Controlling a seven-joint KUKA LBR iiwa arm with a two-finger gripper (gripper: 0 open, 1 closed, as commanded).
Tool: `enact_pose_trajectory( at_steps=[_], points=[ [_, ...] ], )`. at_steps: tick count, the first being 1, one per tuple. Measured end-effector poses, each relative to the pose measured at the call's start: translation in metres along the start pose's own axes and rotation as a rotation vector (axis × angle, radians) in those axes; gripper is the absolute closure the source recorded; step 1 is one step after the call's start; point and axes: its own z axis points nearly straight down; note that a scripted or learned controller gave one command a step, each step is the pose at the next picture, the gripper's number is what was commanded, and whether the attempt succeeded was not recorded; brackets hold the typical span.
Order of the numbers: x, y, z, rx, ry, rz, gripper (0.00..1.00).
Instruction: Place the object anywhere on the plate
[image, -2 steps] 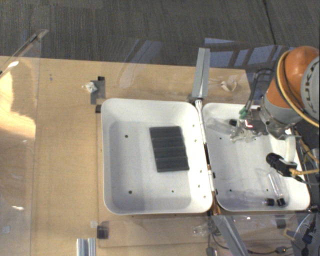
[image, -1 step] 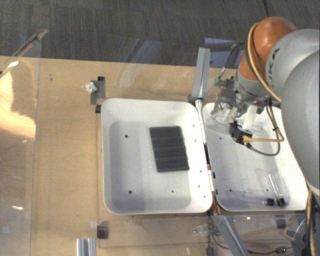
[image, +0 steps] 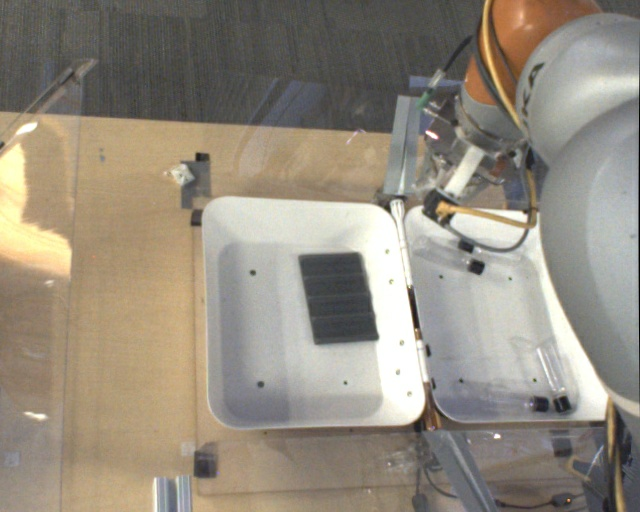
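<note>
Ribbed plate (image: 339, 298), L bin (image: 228, 335) (centre)

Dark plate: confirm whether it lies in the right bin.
No, the dark plate lies flat in the left bin, across the divide from the right bin.

Bench: a pale wooden bench top (image: 120, 330) was left bare on the left.
Floor: dark grey ribbed carpet (image: 220, 40) was seen beyond its far edge.
Screen: a clear panel (image: 40, 300) was set at the left side.
Light: a bright patch (image: 25, 215) was cast on the wood there.
</note>
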Motion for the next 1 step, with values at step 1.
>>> enact_pose_trajectory(
  at_steps=[1],
  points=[
    [0.0202, -0.0147, 0.0795, 0.003, -0.002, 0.449, 1.0]
  ],
)
